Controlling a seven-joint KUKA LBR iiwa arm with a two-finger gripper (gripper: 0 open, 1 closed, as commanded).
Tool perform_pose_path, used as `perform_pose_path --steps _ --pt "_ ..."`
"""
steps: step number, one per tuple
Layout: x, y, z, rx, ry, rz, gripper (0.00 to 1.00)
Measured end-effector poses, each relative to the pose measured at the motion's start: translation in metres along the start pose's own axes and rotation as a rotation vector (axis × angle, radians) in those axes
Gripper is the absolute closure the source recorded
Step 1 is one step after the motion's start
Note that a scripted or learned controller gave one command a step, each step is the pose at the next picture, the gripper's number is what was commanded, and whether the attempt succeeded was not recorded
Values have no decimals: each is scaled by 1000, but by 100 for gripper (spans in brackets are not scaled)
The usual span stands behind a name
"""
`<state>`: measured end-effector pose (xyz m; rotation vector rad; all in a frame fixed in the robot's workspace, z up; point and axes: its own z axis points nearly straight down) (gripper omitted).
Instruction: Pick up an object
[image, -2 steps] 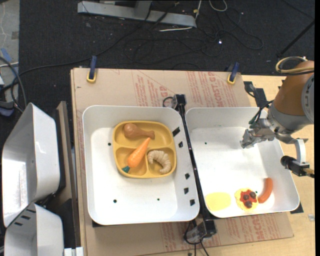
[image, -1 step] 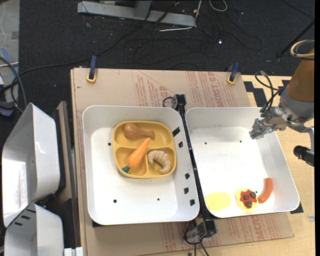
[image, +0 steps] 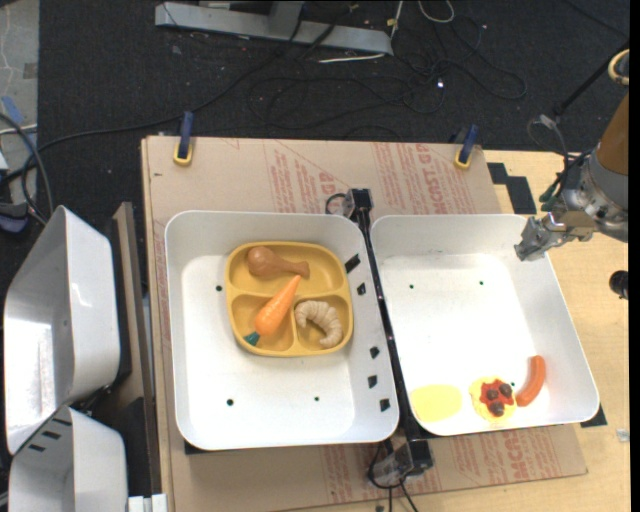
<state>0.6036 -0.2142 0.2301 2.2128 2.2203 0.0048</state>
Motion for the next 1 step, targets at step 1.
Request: perform_pose_path --steps 1 --pt "0 2 -38 1 0 0 100"
